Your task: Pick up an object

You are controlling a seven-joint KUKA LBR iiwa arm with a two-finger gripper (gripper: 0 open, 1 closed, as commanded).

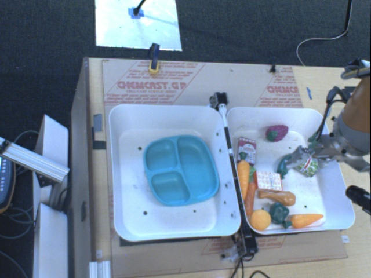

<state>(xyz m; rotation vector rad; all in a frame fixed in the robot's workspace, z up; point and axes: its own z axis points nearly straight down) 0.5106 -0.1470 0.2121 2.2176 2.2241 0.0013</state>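
My gripper [302,157] hangs low over the right part of the right bin [333,181], on the arm [353,126] that reaches in from the right. Directly under it lies a green-and-white patterned object [308,167], with a teal object [283,165] just to its left. Both touch or nearly touch the gripper. Also in this bin are a purple-red fruit [277,132], a small carton [246,150], two carrots [243,175] by the left wall, a cracker box [268,181], a drumstick [279,197], an orange [261,219], a green pepper [279,212] and another carrot [306,219].
The left bin [130,155] holds a blue divided plate [181,169]. A black-and-white tool [223,120] lies along the rim between the bins. The bins' walls are low. A yellow clamp [153,59] sits at the bench's far edge.
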